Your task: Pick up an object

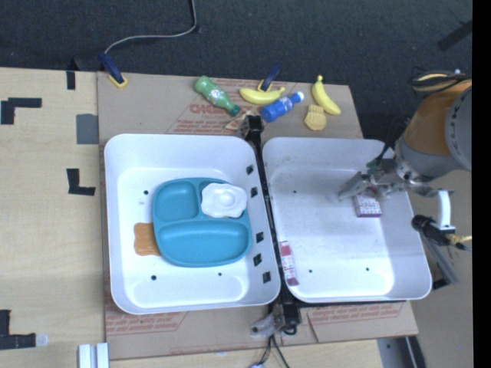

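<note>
My gripper (372,188) is over the right bin (399,282), near its far right side, and its fingers stand spread open. A small pink and white box (368,206) lies on the bin floor just in front of the gripper and partly under it. The fingers do not grasp the box. The grey arm with its orange band (430,125) comes in from the right edge. A small red and white packet (286,261) lies against the right bin's left wall.
The left bin (123,282) holds a blue divided plate (201,232), a white fried-egg toy (223,200) on it and a tan slice (143,239) beside it. Behind the bins lie a green bottle (216,95), two bananas (261,95), a blue bottle (279,106) and a yellow piece (314,117).
</note>
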{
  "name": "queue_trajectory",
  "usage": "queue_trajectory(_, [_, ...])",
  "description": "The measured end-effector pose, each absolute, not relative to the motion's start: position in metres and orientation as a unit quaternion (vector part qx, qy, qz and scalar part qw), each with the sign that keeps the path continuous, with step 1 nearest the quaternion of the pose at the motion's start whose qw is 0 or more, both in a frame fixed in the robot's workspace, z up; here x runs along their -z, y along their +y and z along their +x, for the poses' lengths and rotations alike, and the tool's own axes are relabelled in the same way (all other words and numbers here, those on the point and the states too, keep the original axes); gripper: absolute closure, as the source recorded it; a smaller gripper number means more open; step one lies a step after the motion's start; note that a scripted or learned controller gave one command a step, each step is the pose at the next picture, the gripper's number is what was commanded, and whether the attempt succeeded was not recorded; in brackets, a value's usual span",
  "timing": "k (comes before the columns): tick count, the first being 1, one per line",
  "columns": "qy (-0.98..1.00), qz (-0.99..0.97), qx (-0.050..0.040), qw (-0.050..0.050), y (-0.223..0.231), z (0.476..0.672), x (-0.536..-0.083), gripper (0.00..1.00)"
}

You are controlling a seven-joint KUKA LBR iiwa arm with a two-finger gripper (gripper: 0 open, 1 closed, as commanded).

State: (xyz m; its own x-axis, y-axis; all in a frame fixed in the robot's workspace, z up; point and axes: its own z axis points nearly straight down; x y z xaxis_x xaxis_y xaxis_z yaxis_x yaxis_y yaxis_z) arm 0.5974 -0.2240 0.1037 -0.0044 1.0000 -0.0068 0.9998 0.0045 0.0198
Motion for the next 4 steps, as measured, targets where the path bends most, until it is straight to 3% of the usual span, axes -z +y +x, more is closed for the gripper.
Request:
queue_trajectory(1, [0.707, 0.707, -0.0002, 0.0, -0.224, 0.593, -0.119, 0.0])
queue_trajectory(2, [0.707, 0.707, -0.0003, 0.0, -0.223, 0.604, -0.126, 0.0])
queue_trajectory(3, [0.708, 0.706, -0.0029, 0.004, -0.223, 0.611, -0.092, 0.0])
queue_trajectory(4, [0.709, 0.706, -0.0039, 0.012, -0.225, 0.614, -0.105, 1.0])
